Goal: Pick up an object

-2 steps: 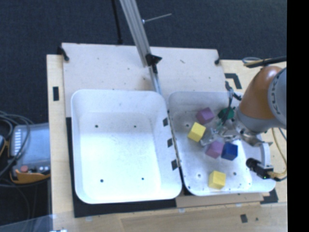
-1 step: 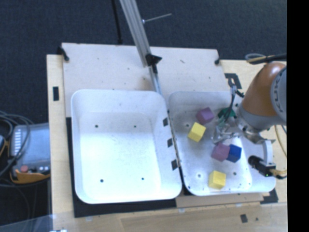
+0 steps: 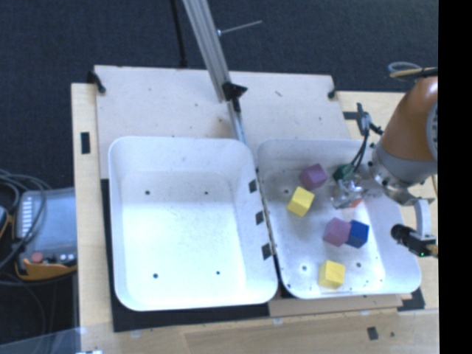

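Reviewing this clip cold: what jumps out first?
The coloured cubes scattered in the right bin: two yellow cubes, two purple cubes and a blue cube. The orange-banded arm reaches in from the right, its claw above them.

The grey arm with the orange band (image 3: pixel 411 127) reaches in from the right, its orange section sitting above and to the right of the end effector (image 3: pixel 346 195). The grey wrist slopes down and leftward to the small metallic end effector, which points downward, blurred and too small to read.
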Controlling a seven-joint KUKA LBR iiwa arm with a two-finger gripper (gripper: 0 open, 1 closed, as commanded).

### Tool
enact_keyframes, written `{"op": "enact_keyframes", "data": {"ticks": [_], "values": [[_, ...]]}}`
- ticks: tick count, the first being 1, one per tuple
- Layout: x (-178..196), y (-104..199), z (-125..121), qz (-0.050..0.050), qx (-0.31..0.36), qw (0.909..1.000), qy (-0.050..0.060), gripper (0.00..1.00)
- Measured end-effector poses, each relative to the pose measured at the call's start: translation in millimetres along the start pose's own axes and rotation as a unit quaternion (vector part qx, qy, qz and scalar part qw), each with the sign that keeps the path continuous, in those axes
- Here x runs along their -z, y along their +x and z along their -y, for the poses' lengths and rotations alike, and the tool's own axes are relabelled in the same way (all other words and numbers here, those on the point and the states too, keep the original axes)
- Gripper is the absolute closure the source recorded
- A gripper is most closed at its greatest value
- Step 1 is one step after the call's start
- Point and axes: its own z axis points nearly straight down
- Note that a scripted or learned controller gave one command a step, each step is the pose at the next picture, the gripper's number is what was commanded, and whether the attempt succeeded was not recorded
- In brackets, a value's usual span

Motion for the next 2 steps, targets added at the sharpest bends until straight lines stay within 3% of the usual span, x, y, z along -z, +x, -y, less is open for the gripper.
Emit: {"op": "enact_keyframes", "data": {"ticks": [2], "values": [[116, 2, -5, 0.0, 0.002, 1.0, 0.0, 1.0]]}}
